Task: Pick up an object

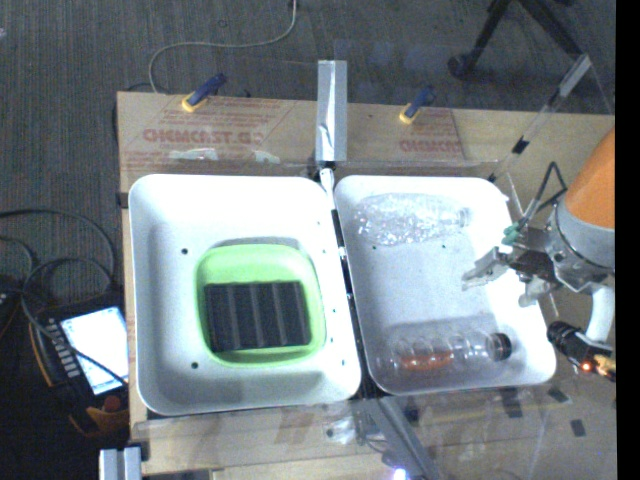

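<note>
you can't read the faint red print on the cardboard [250, 128]. the gripper [500, 265] hangs over the right bin [430, 278], fingers spread, holding nothing. two clear bottles lie there: one [410, 216] far, one [445, 351] near, both hard to make out.

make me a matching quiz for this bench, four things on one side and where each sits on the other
Things:
1. green tray
2. crushed clear bottle
3. bottle with orange inside
4. end effector

Places:
A. right bin, far end
B. left bin
C. over the right bin's right side
D. right bin, near end

Pairs: 1-B, 2-A, 3-D, 4-C
</note>
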You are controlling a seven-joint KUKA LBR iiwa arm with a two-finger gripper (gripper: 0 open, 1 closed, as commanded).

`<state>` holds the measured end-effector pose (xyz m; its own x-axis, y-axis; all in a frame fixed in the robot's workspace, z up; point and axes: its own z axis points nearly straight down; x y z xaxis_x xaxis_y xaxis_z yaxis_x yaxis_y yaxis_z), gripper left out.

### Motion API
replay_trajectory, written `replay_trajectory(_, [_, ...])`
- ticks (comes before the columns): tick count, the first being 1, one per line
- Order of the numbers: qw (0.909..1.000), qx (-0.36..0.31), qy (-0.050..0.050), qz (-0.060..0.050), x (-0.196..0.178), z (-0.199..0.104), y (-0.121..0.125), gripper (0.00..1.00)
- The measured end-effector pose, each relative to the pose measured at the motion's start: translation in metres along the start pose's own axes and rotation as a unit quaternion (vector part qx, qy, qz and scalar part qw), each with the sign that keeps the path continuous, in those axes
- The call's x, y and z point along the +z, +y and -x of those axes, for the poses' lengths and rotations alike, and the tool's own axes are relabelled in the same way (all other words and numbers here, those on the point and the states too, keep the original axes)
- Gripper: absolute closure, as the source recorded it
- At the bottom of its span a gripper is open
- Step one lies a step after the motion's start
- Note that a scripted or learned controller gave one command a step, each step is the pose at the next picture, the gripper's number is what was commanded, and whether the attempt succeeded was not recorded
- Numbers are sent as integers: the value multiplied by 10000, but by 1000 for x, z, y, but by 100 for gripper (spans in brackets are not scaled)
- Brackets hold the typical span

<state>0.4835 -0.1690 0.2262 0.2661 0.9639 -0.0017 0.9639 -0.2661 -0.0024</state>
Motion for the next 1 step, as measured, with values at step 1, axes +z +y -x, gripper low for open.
replay_trajectory(1, [9913, -1314, 2, 0, 49, 41, 11, 0])
